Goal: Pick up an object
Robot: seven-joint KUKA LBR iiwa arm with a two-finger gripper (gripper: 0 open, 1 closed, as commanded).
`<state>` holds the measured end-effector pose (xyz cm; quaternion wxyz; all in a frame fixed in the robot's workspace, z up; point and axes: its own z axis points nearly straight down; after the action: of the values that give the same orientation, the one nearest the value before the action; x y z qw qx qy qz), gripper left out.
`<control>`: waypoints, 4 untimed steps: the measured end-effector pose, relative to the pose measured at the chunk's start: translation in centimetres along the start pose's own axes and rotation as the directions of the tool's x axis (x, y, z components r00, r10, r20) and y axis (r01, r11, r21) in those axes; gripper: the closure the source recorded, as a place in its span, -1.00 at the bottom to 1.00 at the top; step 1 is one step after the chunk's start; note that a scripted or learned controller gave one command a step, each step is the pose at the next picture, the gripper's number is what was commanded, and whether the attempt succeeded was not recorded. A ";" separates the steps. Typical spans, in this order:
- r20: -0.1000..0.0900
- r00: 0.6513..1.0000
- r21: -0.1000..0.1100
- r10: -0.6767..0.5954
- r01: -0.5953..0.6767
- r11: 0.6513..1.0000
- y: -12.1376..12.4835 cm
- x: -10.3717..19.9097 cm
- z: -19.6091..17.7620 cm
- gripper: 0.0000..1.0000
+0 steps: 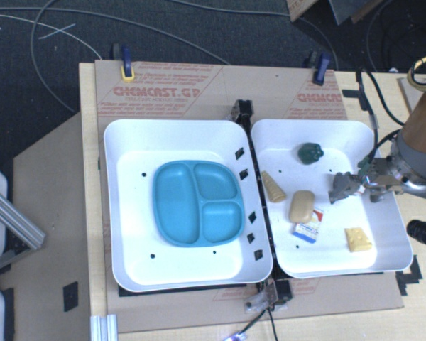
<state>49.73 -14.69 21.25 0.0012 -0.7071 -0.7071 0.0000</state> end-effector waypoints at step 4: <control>0.000 1.000 -0.015 -0.001 0.001 1.000 -0.1 1.2 11.1 1.00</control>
<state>49.66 -13.45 10.11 -0.0042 -0.7068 -0.7074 -0.0051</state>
